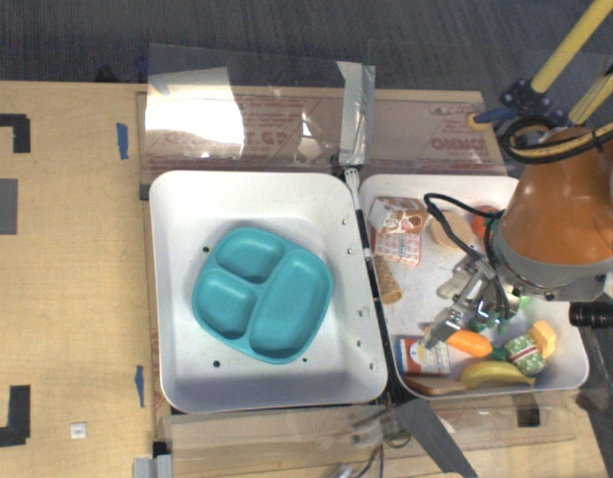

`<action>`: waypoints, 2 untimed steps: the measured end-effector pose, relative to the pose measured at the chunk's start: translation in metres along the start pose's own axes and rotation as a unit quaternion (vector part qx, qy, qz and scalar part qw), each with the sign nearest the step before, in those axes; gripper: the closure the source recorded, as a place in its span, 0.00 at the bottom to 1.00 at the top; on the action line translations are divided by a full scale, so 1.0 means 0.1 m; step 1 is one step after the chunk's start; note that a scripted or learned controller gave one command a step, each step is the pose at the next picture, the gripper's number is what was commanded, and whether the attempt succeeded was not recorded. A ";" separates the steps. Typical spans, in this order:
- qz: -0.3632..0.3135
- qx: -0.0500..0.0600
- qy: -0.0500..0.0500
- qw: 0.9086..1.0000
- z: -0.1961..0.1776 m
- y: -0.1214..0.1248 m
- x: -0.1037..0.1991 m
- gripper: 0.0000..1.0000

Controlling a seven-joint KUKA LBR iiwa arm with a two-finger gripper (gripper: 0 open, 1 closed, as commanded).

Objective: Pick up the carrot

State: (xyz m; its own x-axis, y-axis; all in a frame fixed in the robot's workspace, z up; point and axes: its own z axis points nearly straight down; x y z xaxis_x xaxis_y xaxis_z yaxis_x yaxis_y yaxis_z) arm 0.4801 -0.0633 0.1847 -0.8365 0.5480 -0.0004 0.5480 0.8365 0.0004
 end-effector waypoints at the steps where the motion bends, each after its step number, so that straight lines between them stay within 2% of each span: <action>1: -0.058 0.001 0.002 0.998 0.60 -0.19 -0.25 0.00; 2: -0.012 -0.003 -0.001 1.000 0.92 -0.22 -0.18 0.00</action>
State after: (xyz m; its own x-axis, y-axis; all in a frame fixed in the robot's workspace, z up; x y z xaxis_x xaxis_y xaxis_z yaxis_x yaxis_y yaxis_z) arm 0.4827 -0.0918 0.0929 -0.8499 0.5270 -0.0026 0.5270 0.8499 0.0062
